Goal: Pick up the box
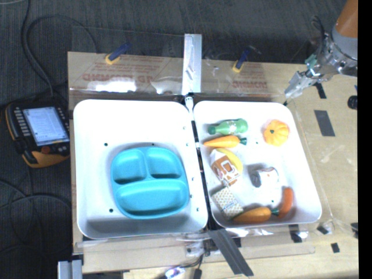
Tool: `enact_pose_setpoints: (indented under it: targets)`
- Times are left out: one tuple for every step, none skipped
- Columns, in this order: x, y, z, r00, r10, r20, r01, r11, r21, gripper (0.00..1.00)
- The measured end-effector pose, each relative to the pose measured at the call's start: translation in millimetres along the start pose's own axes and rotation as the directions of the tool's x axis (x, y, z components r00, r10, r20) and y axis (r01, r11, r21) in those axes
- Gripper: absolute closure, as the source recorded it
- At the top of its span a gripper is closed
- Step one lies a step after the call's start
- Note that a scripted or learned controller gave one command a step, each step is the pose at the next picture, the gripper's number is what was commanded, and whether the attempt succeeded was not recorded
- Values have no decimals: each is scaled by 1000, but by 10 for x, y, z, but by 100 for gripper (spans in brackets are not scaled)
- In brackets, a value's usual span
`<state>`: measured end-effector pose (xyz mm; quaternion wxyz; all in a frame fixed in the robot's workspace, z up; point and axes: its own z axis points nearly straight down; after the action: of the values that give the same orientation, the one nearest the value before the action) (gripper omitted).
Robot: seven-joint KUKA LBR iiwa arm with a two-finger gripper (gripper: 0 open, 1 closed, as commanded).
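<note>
Where it lies tilted, the box (225,170) shows orange-and-white.

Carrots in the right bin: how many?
3. One carrot lies under the green bottle; a second sits at the near wall; a third at the near right corner. Others may be hidden.

Two bins side by side on the tabletop (337,173)

Left bin (93,127) holds a divided tray (150,181); in the right bin (305,173), the box (226,170) lies left of the mug (264,176).
</note>
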<state>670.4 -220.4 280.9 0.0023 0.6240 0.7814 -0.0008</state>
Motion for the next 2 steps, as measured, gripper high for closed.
enact_pose_setpoints:
  targets:
    - [585, -56, 597, 988, 154, -5, -154, 988, 4, 100]
    - [366, -447, -5, 962, 272, -2, -272, 962, 4, 100]
